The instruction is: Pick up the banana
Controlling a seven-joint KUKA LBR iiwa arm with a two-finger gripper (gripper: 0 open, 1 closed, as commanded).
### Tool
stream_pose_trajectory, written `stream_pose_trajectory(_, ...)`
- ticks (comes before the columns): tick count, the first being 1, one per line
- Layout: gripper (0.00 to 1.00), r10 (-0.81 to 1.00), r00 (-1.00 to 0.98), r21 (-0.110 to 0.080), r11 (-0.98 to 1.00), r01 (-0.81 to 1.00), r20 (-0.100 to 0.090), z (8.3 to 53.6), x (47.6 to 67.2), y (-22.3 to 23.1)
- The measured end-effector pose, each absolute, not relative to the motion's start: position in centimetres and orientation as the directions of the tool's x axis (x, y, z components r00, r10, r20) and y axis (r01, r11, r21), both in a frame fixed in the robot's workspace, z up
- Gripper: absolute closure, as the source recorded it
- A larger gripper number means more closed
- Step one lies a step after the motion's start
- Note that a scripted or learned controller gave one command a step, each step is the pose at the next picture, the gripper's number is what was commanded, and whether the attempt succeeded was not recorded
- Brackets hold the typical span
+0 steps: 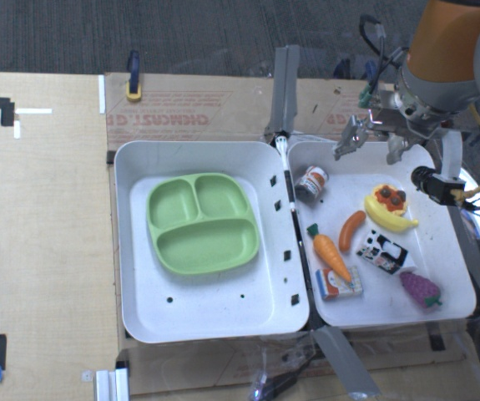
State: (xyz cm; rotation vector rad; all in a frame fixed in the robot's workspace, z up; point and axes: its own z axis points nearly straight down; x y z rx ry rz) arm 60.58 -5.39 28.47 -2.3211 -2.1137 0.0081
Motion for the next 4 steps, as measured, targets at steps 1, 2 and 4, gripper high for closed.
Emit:
stream_pose_trajectory(1,0.0,0.994,0.108,-0.006,-0.108,0.994,-0.002,29.7,56.1,-7.5)
stream_pose_trajectory(2,0.0,0.999,0.038,-0.006,-0.038,0.999,0.0,15.5,54.9,-15.2)
stream_pose_trajectory(4,0.0,0.998,0.069,-0.003,-0.069,0.998,0.0,9.0,64.4,-13.3)
